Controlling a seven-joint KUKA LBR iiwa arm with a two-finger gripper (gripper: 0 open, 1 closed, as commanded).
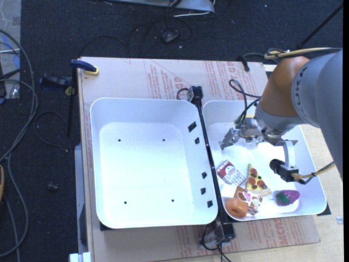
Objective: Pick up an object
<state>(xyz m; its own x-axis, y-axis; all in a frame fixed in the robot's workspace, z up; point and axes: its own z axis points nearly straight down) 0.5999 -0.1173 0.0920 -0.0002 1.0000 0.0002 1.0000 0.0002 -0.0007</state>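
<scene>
Objects (252,192) lie below the seemingly empty tool (228,141).

Both white bins (147,162) looked like smooth plastic with a soft sheen. The table (163,75) beneath them seemed matt board, printed in red. My arm's grey casing (322,86) was smooth and semi-gloss; my pincer (232,139) showed bare, dull metal. The floor (49,31) was dark, rough carpet.

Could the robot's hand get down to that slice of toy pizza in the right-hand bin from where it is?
Probably yes. The hand hangs over the right bin, and the pizza slice lies open to above. The red and white packet and orange ball crowd it closely, so a clean grab looks uncertain.
</scene>
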